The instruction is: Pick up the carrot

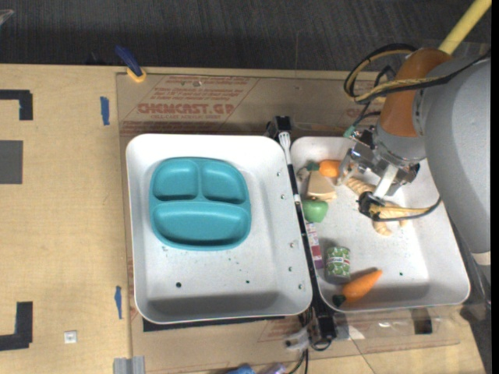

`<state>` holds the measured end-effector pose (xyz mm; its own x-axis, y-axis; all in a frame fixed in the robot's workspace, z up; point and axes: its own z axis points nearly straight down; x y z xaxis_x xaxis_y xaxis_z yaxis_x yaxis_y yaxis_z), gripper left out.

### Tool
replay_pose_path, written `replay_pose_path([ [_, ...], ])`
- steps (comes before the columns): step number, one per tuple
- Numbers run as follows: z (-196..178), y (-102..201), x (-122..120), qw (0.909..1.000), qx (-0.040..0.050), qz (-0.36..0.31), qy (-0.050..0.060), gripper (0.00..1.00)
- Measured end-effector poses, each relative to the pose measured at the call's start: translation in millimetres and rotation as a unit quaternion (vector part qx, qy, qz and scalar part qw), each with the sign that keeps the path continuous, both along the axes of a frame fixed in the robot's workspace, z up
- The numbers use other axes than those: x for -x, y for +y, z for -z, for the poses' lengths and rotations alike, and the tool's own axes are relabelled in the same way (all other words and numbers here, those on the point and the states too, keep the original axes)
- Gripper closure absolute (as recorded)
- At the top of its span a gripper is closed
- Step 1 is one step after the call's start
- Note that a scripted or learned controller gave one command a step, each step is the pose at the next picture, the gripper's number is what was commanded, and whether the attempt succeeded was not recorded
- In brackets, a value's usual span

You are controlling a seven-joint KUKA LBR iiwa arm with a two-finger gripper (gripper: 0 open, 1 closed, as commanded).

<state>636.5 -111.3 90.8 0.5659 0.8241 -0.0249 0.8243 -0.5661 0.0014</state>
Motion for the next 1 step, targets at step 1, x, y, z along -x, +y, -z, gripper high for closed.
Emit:
replay_pose_path([
  [1, 1.8, 14.6, 16.8, 0.9785, -0.0086, 0.206, -0.011, 0.0],
])
